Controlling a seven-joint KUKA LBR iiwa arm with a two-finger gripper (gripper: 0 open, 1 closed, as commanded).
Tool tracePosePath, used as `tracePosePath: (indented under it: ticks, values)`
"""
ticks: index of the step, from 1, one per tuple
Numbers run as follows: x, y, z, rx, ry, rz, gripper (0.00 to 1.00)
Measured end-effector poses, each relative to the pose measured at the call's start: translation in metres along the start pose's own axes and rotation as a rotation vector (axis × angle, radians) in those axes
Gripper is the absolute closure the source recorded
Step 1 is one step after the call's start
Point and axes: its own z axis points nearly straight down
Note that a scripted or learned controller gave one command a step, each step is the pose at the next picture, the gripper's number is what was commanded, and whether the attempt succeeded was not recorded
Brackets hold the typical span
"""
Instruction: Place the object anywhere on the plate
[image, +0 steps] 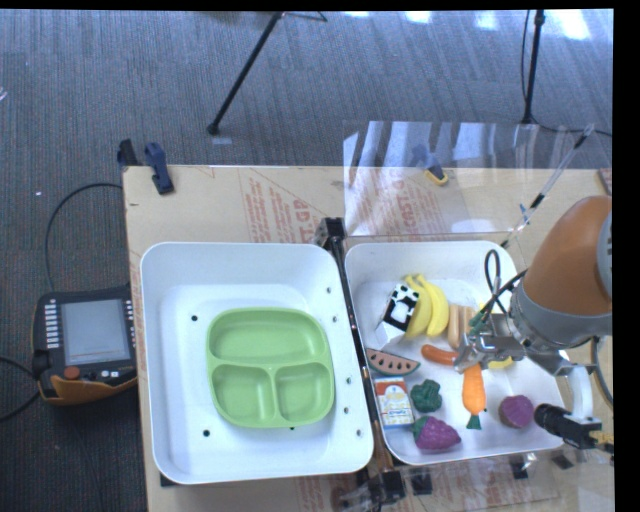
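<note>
Green three-compartment plate (270, 366) lies flat in the left bin (165, 300).

The plate (270, 365) lies in the left bin (165, 400); the right bin (365, 262) holds the carrot (473, 390) and bananas (428, 305).

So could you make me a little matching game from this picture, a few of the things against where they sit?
Things:
1. green plate
2. banana
3. carrot
4. grapes

Places:
A. near the front edge of the right bin
B. left bin
C. just below the gripper, right bin
D. toward the back of the right bin, beside a black-and-white block

Pairs: 1-B, 2-D, 3-C, 4-A
</note>
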Motion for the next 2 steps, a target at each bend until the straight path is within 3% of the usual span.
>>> tracePosePath:
  ticks: [1, 2]
  values:
    - [0.068, -0.028, -0.071, -0.001, 0.0, 0.08, 1.0]
    - [0.103, -0.032, -0.024, 0.006, -0.002, -0.076, 1.0]
